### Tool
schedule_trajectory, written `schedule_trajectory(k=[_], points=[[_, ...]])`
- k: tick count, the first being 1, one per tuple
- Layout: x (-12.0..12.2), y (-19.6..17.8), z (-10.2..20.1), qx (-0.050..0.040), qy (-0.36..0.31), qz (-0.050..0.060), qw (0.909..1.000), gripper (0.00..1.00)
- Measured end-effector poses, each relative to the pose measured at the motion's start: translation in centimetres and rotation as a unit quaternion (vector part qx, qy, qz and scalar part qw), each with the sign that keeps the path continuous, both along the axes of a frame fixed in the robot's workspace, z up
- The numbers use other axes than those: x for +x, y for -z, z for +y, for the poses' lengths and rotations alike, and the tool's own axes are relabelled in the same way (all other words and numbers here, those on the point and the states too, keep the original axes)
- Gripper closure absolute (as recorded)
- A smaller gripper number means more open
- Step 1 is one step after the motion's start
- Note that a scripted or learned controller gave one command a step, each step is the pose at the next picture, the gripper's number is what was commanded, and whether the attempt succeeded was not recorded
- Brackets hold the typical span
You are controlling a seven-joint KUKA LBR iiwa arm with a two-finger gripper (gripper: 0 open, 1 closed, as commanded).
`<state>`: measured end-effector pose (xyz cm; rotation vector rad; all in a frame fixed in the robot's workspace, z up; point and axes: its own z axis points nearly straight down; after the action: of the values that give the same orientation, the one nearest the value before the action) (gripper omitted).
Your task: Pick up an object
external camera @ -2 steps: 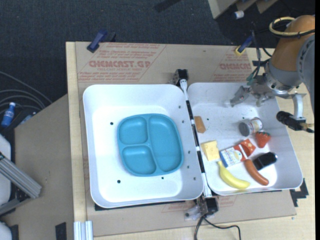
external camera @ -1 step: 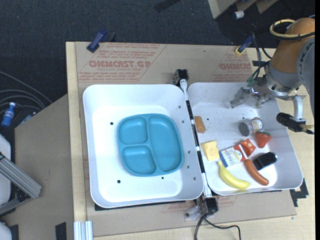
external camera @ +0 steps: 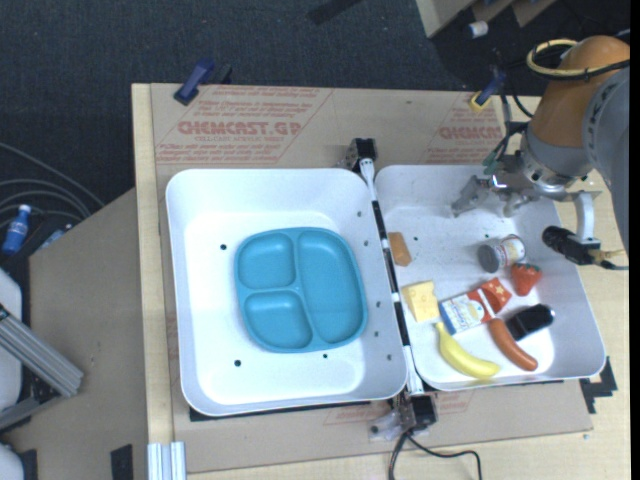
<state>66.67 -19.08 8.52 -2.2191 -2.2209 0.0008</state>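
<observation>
- Camera view, left bin [external camera: 190,268]: a blue divided plate [external camera: 300,288] lies flat in the middle.
- Right bin [external camera: 580,318]: banana [external camera: 465,356], sausage [external camera: 512,344], black block [external camera: 528,321], yellow cheese wedge [external camera: 421,300], small carton [external camera: 461,313], tomato [external camera: 527,277], tin can [external camera: 497,254], brown bread piece [external camera: 400,249].
- Gripper [external camera: 492,194] hangs over that bin's far end, fingers spread apart, gripping nothing.

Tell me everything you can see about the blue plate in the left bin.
The blue plate is a rounded rectangle in turquoise, plastic by its look, split by raised ridges into three compartments: two smaller ones on the left and a long one on the right. It lies flat, turned slightly askew, near the middle of the left bin. Nothing lies in it, and only the bin floor touches it.
</observation>
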Motion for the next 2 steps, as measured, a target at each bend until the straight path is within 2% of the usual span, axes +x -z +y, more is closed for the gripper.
schedule_trajectory(k=[2], points=[[0.03, 0.0, -1.51, 0.0002, 0.0, -0.001, 1.0, 0.0]])
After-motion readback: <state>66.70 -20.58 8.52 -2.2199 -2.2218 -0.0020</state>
